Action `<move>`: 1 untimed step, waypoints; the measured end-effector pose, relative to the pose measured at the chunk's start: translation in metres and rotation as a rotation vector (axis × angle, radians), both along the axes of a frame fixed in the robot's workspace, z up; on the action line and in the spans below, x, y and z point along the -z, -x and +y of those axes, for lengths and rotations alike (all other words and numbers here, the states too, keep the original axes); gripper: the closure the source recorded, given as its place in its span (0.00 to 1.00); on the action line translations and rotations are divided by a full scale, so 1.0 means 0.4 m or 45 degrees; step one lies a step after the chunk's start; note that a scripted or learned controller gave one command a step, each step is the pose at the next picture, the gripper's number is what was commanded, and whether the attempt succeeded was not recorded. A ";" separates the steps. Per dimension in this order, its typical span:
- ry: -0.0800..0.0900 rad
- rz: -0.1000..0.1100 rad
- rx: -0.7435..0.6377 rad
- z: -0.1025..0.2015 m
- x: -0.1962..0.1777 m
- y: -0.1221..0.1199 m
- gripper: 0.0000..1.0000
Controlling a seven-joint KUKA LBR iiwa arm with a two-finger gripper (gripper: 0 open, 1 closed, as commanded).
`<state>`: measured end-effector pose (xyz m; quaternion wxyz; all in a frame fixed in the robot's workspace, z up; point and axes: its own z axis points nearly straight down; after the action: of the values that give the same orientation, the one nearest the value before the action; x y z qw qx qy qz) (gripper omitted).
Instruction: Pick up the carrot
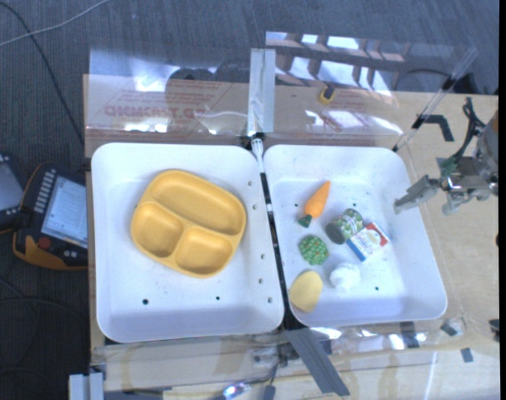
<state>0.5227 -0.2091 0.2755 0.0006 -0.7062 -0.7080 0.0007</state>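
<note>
The carrot point(316, 201) is orange with a green stem end and lies at a slant in the right bin point(386, 169), near its upper left, with the stem pointing down-left. My gripper point(433, 192) hangs at the bin's right rim, well to the right of the carrot and apart from it. Nothing is seen in its grasp. The arm behind it runs off the right side of the view.
Below the carrot lie a green bumpy ball point(313, 249), a dark can point(348, 225), a small red and white carton point(368, 241), a white lump point(346, 277) and a yellow rounded piece point(306, 290). The left bin point(119, 298) holds a yellow divided plate point(188, 222).
</note>
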 end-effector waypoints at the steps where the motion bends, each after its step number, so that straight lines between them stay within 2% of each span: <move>1: 0.000 -0.002 -0.542 0.077 0.232 -0.224 0.00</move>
<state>0.6121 -0.1783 0.1826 0.0000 -0.5407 -0.8412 0.0002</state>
